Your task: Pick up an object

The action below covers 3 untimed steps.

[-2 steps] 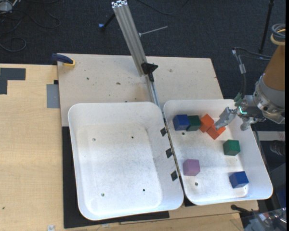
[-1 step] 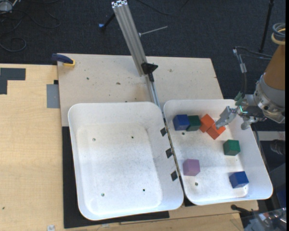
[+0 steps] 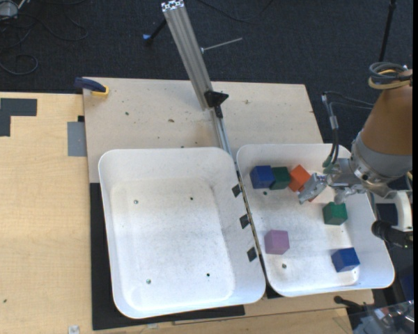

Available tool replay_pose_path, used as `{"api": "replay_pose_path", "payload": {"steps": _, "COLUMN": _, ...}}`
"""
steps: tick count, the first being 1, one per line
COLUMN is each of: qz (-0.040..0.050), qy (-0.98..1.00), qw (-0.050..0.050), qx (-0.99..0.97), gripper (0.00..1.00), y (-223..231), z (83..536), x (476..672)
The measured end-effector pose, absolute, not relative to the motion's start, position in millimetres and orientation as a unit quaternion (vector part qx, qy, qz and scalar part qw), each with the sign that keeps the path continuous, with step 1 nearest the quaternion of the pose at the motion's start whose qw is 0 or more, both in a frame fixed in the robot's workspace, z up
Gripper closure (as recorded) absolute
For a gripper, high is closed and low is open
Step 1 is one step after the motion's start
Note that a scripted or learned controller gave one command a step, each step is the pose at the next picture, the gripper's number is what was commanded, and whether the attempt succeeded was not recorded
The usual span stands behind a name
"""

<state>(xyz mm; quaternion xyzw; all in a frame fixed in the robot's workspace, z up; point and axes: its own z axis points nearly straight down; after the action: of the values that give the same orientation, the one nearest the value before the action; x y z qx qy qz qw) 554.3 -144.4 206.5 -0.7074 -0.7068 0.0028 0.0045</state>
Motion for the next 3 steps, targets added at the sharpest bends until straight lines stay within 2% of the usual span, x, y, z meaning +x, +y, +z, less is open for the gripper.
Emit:
{"api": "replay_pose_path", "payload": {"steps": 1, "qz": 0.0024, "qy": -0.707, "qw": 0.004, "qx": -0.708, "gripper": 0.0, "y": -145.0, "z": 159.6, "x": 545.7}}
{"api": "replay_pose_path", "payload": {"steps": 2, "qz": 0.0026, "qy": -0.706, "qw": 0.005, "qx": -0.708, "gripper": 0.0, "y": -142.2, "z": 95.8, "x": 547.9}}
{"api": "replay_pose_path", "payload": {"steps": 3, "qz": 0.0014, "qy": -0.703, "qw": 0.002, "qx": -0.711, "gripper": 1.0, "y": -144.4, "z": 109.4, "x": 548.8}}
